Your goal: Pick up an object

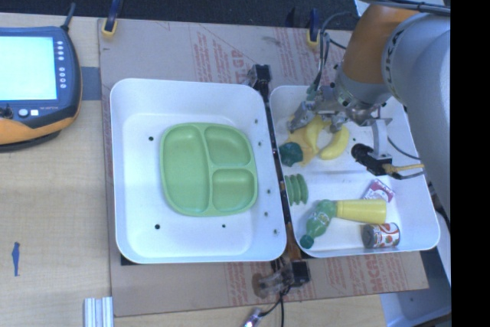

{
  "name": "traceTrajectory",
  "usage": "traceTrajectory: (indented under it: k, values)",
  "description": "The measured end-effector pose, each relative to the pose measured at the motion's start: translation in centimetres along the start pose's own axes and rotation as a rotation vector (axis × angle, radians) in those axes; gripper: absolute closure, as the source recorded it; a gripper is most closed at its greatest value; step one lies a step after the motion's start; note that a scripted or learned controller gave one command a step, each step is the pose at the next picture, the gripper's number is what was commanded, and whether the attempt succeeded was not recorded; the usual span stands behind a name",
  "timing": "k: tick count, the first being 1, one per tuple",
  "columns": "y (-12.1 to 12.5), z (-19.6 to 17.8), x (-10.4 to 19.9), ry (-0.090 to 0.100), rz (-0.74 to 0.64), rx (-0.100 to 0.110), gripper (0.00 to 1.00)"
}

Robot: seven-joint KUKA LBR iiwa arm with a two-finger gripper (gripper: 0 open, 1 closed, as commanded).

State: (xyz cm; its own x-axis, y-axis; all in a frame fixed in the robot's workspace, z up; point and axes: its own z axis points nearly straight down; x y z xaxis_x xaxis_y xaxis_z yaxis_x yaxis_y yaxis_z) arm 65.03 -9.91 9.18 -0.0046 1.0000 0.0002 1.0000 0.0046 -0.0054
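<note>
At nine o'clock from everything else, on the far left of the desk (53,195), lies an orange-edged control tablet (31,84). Next comes the left bin (122,165), with one green divided plate (208,168) in its middle. The right bin (417,218) is crowded. Near its left wall I see a dark teal round thing (291,153) and, at six o'clock from it, a green ribbed piece (295,189). A yellow banana (312,140) touches the teal thing on its three o'clock side, and a second yellow piece (335,145) lies just beside the banana. Lower down, a green and yellow bottle (348,212) lies on its side, with a can (380,235) at its five o'clock.

The gripper (325,117) is low over the two yellow pieces, at their twelve o'clock. I cannot tell if it is released or clenched, and nothing is clearly held. The banana seems to me the likely target. The danger, I think, is the crowding: the gripper may catch two things together, or push the teal thing against the wall. A curved, smooth banana can also slip out during the lift.
</note>
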Motion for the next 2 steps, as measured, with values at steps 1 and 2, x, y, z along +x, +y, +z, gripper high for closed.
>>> traceTrajectory:
  k: [1, 2]
  values:
    - [0.60, -0.03, 0.01, 0.000, 0.000, -0.004, 0.00]
    - [-0.13, 0.01, -0.29, 0.000, 0.002, 0.000, 0.00]
